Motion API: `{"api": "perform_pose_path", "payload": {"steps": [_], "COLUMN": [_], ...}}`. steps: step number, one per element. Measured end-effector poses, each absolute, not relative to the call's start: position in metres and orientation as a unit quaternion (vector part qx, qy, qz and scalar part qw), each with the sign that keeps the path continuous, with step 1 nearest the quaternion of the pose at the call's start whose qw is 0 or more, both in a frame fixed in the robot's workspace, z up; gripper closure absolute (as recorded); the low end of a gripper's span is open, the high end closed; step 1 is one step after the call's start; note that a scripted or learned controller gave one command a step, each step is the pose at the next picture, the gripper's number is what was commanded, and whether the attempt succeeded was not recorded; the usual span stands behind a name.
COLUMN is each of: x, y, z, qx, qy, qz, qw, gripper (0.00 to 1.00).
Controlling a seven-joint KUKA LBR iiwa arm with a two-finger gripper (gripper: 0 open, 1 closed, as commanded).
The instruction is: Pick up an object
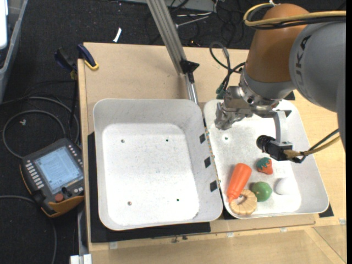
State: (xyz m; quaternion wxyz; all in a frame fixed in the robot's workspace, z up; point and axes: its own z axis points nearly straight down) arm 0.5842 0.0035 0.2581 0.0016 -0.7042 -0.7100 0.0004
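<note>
My gripper [224,117] hangs over the far left corner of the right bin [311,204], with nothing visibly held in it. Nearer the bin's front lie an orange carrot [238,180], a tan round piece [243,203], a green ball [262,191], a white egg-like object [282,186] and a small red and green fruit [265,165]. The gripper is well apart from all of them, up and to the left of the carrot. A black fitting [273,147] on the arm juts out over the bin just above the red fruit.
The left bin [100,116] sits beside the right one, their rims meeting in the middle. A slanted metal pole [170,34] ends at the bench behind the bins. A teach pendant [52,172] lies on the floor at the left.
</note>
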Motion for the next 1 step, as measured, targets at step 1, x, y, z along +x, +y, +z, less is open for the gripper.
{"api": "perform_pose_path", "payload": {"steps": [1], "x": [0.5717], "y": [0.0516], "z": [0.2604], "qx": [-0.704], "qy": [-0.710], "qz": [0.0000], "qw": [0.001], "gripper": [1.00]}}
